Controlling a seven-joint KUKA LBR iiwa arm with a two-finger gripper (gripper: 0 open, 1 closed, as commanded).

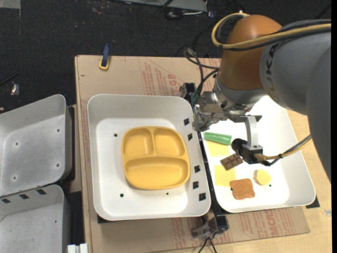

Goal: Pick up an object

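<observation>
White bins: 2 shallow ones sit side by side on a brown bench (131, 73), one bin (105, 194) to the view's left of the green cylinder and the other bin (287, 157) under it.
Green cylinder: a short green cylinder (217, 138) lies on its side near the upper left corner of its bin, one end toward the shared rim.
Gripper: the gripper (202, 119) hangs just above and to the view's left of the green cylinder, over the rim where the 2 bins meet.
Grip: whether it is open or closed cannot be told from this slant, nor whether it has hold of anything.
Arm: the grey arm (300, 73) with its orange band comes in above and to the right of the green cylinder.
Yellow sheets: 2 flat pale yellow sheets (217, 149) lie just below the green cylinder, the nearer one touching it.
Brown ridged piece: a small brown ridged piece (230, 162) lies below and slightly right of the green cylinder, between the 2 sheets.
Toast slab: an orange-brown toast slab (242, 188) lies further below the green cylinder, at the lower sheet's corner.
Yellow disc: a small yellow disc (263, 177) sits below and right of the green cylinder, just beside the toast slab.
Yellow plate: a 3-compartment yellow plate (155, 157) lies flat in the other bin, to the view's left of the green cylinder and well apart from it.
</observation>
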